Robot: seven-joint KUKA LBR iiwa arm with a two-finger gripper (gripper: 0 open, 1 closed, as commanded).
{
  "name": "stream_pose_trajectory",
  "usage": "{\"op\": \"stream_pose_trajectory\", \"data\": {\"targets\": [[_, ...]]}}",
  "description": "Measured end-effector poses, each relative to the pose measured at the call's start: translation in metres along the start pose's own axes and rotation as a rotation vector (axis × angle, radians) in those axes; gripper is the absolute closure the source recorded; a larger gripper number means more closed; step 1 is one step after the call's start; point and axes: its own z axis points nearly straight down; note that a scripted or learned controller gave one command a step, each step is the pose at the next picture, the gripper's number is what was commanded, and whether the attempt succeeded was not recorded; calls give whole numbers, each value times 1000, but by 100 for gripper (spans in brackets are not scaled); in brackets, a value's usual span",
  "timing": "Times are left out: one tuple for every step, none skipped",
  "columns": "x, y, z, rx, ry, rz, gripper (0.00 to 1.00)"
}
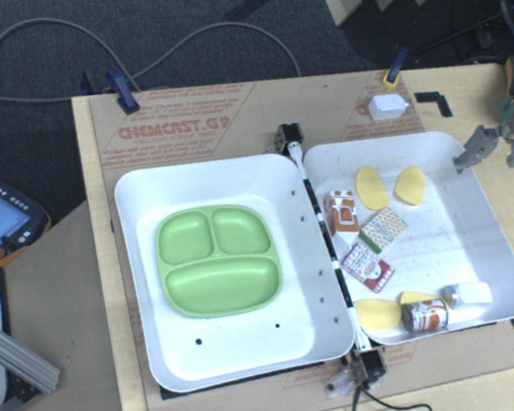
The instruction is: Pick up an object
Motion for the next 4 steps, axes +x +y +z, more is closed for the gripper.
{"op": "stream_pose_trajectory", "data": {"targets": [[29,70,69,0,1,-2,0],[16,95,168,4,1,-1,0],[22,84,189,3,1,-1,0],[22,85,178,0,-1,-2,100]]}}
